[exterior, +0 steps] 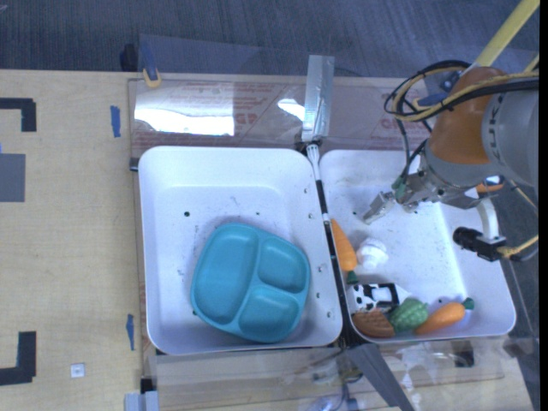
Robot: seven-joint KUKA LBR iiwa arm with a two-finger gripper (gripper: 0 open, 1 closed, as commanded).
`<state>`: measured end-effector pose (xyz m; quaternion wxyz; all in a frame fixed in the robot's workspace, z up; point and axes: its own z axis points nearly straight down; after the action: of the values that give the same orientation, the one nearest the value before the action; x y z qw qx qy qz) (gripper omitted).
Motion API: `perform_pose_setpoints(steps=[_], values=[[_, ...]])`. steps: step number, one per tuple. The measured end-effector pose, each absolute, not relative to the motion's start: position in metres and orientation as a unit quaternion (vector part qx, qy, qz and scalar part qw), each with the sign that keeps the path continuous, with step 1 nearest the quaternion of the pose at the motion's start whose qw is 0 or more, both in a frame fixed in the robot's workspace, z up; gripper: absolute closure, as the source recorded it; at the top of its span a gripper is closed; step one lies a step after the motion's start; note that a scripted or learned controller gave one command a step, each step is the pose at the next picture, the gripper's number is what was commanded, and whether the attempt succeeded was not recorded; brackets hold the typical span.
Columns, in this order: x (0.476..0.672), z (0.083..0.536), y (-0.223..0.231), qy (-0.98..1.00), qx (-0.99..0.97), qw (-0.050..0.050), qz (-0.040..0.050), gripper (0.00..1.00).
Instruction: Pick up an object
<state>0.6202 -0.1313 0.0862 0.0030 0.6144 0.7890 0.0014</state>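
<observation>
two bins sit side by side on the bench (68,255), the left bin (163,178) touching the right bin (492,302) along a shared middle edge. a divided tray (250,282) lies in the left bin, toward its near side. in the right bin, a carrot (343,246) lies against the left wall, with a small round object (372,255) just beside it on its right. nearer the front, a spotted toy (374,296) sits behind a row along the near wall: a bread-like piece (372,322) at left, a leafy vegetable (408,313) in the middle, another carrot (443,315) at right. the gripper (379,206) hangs over the far part of the right bin, behind the round object.
</observation>
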Motion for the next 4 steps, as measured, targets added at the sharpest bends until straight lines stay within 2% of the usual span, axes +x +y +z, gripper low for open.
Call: perform_pose_setpoints(steps=[1, 2, 3, 4], values=[[0.625, 0.087, -0.101, 0.853, 0.522, 0.003, 0.0012, 0.0], [0.659, 0.162, -0.162, 0.857, 0.516, 0.004, 0.0005, 0.0], [0.664, 0.094, -0.128, 0.88, 0.475, -0.006, -0.0033, 0.0], [0.667, 0.111, -0.141, 0.887, 0.462, -0.001, -0.0006, 0.0]])
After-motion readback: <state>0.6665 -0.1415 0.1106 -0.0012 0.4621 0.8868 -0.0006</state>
